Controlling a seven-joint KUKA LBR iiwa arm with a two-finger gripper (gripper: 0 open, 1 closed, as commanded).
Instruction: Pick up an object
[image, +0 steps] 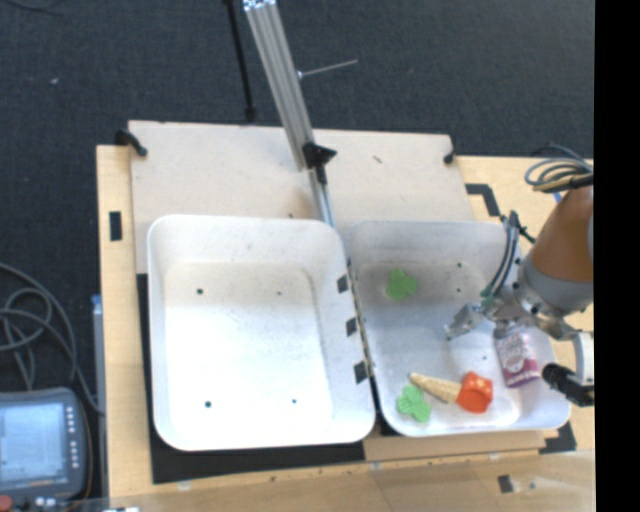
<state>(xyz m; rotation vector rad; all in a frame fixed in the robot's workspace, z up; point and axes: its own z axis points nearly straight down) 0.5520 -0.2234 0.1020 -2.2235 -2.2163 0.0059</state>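
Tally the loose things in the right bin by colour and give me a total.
Green: 2, one piece near the bin's far side, one piece at its near edge
Orange-red: 1, block
Tan: 1, cone-shaped piece
Pink and clear: 1, packet
Total: 5

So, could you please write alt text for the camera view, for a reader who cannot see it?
A grey arm's tool hangs over the right bin, which holds two green pieces, a tan cone, an orange block and a pink packet. The left bin sits beside it.
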